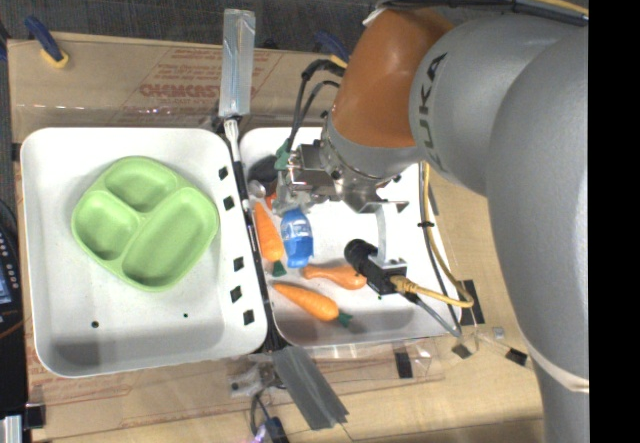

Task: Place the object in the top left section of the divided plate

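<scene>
tool (296,193) above blue bottle (297,238); its grip state is apparently hidden, can't tell.

Green divided plate (145,222), left bin (60,331)

Cardboard-covered bench (120,81) bears two white bins (60,331) side by side

light: even, bright overhead | shadows: soft, beneath arm | focus: slightly soft | glare: none
</scene>
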Tool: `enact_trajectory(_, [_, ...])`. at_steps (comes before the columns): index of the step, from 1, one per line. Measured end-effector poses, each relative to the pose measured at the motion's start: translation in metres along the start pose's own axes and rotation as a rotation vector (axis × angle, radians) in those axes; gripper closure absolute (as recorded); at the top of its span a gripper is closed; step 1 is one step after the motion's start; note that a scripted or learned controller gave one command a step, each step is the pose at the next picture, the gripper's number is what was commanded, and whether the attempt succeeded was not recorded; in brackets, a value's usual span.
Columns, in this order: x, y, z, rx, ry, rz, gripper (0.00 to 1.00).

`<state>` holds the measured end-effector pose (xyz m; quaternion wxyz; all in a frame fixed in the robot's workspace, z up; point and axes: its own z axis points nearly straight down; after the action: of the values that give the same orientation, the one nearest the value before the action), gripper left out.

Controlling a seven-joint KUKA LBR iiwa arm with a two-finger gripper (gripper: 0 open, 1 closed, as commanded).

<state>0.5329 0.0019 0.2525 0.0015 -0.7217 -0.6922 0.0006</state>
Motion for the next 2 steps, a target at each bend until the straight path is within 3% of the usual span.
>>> enact_trajectory(1, [-0.044,-0.031,0.063,0.005,-0.002,0.279,1.0])
enact_trajectory(2, [-0.122,-0.037,0.101,0.006,-0.001,0.497,1.0])
